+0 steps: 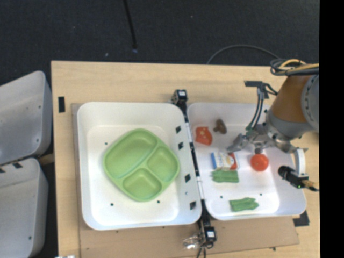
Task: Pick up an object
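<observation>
My gripper (pixel 252 144) hangs over the right bin (pixel 290 200), at its middle right, with the grey and orange arm (pixel 290 104) behind it. It looks open, with nothing between the fingers. A red ball (pixel 259 162) lies just below it, apart from it. Left of the ball sit a small white, blue and red packet (pixel 223 160) and a green piece (pixel 224 176). Another green piece (pixel 243 203) lies near the front wall. A red pepper-like object (pixel 203 135) and a small brown object (pixel 220 126) rest at the bin's back left.
The left bin (pixel 91 208) holds a green divided plate (pixel 141 164). A ridge with black clips (pixel 189 160) separates the two bins. A black part (pixel 293 176) of the arm sticks out over the right bin's right wall.
</observation>
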`<state>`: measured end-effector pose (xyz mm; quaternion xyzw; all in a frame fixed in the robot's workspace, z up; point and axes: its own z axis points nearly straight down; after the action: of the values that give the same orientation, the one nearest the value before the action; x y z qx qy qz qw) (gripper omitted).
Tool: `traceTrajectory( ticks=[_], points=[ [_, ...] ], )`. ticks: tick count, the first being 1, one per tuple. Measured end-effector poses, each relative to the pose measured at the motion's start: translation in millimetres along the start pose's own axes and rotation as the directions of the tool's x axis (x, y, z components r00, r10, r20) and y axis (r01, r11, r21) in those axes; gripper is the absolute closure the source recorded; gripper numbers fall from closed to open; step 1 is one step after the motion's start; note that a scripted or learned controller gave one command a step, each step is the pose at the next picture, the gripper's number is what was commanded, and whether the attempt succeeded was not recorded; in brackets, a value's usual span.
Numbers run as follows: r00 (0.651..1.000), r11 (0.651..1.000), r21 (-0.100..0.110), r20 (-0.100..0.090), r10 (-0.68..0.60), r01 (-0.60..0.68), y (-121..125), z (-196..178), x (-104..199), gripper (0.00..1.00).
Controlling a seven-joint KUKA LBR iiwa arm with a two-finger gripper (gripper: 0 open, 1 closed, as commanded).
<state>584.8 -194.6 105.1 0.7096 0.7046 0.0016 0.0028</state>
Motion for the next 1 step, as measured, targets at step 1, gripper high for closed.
traceTrajectory(
  ticks=[1],
  points=[
    [1.000, 1.000, -0.007, 0.001, 0.001, -0.001, 2.3, -13.3, -0.5, 1.00]
  ],
)
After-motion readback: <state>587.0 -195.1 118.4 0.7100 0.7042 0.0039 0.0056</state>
